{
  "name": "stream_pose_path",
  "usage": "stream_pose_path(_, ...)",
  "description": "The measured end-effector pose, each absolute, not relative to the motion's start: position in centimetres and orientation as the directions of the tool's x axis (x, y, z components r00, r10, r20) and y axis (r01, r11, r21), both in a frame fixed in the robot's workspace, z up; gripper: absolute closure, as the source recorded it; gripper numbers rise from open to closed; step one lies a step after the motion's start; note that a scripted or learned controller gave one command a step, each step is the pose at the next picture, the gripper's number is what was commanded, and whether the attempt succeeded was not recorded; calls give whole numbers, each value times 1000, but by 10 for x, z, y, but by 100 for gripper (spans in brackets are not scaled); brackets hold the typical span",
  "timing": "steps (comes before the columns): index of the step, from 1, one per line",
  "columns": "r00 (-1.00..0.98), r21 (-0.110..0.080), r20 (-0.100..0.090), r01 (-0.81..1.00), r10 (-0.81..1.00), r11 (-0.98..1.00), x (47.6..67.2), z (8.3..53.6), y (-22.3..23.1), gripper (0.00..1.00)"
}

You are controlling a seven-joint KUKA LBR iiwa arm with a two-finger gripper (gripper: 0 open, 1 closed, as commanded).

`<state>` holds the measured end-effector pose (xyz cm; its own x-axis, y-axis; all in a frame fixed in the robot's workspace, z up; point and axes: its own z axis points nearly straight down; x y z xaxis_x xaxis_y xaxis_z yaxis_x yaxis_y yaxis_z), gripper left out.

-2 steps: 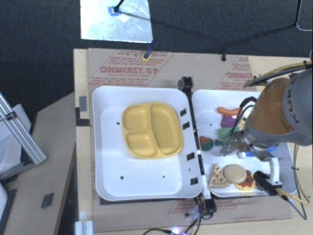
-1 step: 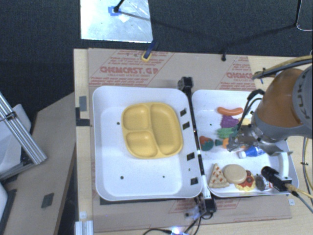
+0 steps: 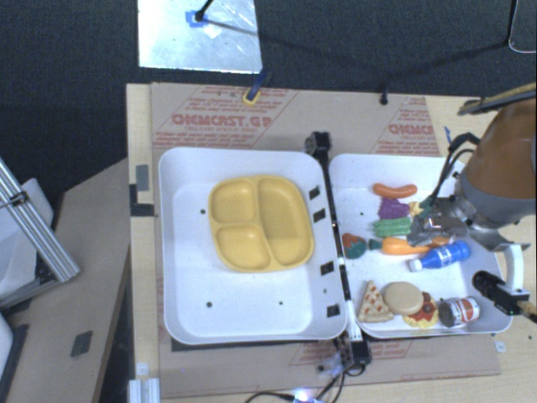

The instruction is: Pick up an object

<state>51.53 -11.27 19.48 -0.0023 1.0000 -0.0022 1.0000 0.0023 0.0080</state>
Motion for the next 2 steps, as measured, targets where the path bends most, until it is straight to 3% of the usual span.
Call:
stream_pose_path(1,-5,6,-1,1000,1000,5,517,227,-113,100)
stream_pose_path(2,-9,2,2,1000,1000,9,508,232,-63,100)
